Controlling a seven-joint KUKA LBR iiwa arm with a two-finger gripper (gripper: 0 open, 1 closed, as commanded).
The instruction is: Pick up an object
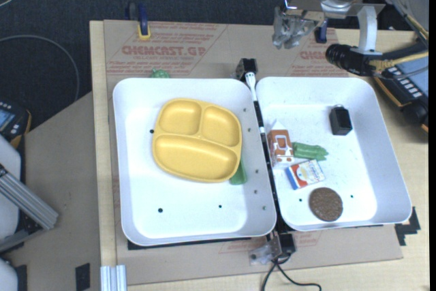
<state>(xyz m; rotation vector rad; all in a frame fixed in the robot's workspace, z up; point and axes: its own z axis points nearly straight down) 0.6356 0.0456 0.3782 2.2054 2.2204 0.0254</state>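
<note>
— What lies closest to the camera?

— In the right bin (392, 177), nearest its front rim, a round brown disc (326, 204). Just behind it, a small red, white and blue packet (304, 174), and beyond that a green object (310, 150) lying crosswise, touching a small orange and white card (279, 144) that sits by the bin's left wall.

— And the left bin (129, 167)?

— A yellow divided plate (197, 140) with three compartments sits in its middle, tilted a little. A green thing (238, 176) peeks out from under the plate's near right edge; most of it is hidden.

— Anything further back?

— A small black block (340, 120) stands well apart from the other pieces, toward the far right of the right bin. A black clip (246, 68) sits at the far end of the seam between the bins.

— Where is the arm?

— Beyond the bins, over the brown board (170, 44) on the desk (415, 160). The claw (293, 31) hangs above the board behind the right bin's far left corner, well away from every object. Nothing is between its fingers; whether they are spread or closed, I cannot tell, since the tip is blurred
</note>
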